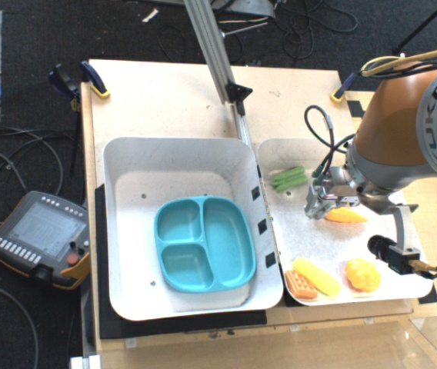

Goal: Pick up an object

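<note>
The left shallow white plastic bin (pixel 126 167) holds a single thing: a turquoise plastic divided tray (pixel 203 243) with three compartments, lying flat near the middle of the floor, and nothing lies in its compartments.

The right shallow white bin (pixel 280 148) holds the small items. Near its back left lies a green bean-pod toy (pixel 288 177). Toward the front edge sit an orange waffle-patterned toy piece (pixel 301 285), a long yellow banana-like toy (pixel 317 276) touching it, and, apart to the right, a rounded yellow pepper-like toy (pixel 362 275).

The grey arm's two-finger gripper (pixel 320 204) hangs low over the middle of this bin, just beside an orange-and-yellow elongated toy (pixel 345 216) that rests on the bin floor at the gripper's right. That toy looks like the likely target. Whether the fingers are spread or closed cannot be told, and nothing is visibly between them.

Judging by looks, the toy is light, hollow moulded plastic, stiff but smooth and rounded, so it may squirt sideways under a pinch. A hold across its narrow width at mid-length seems safest.
</note>
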{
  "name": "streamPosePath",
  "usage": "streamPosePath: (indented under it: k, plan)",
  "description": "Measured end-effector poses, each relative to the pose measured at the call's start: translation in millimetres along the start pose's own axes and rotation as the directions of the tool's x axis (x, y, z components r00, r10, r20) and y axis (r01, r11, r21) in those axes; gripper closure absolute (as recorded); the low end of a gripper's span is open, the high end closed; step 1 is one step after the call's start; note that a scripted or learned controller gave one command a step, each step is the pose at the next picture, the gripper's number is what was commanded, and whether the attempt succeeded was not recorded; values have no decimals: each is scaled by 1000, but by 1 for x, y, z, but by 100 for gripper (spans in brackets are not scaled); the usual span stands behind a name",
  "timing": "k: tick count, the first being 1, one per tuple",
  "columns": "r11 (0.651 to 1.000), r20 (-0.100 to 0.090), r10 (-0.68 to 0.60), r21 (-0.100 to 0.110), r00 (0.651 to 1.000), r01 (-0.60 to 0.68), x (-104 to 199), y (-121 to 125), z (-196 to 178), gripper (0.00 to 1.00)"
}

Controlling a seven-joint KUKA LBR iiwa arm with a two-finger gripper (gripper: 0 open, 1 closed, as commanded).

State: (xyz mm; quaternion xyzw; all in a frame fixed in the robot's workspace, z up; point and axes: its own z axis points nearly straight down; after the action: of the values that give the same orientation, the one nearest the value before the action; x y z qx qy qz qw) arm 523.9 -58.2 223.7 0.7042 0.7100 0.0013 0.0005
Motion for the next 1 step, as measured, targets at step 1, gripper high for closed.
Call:
streamPosePath:
  k: [1]
  plan:
    - [1000, -1, 0, 1, 1000, 0, 55, 6, -12, 100]
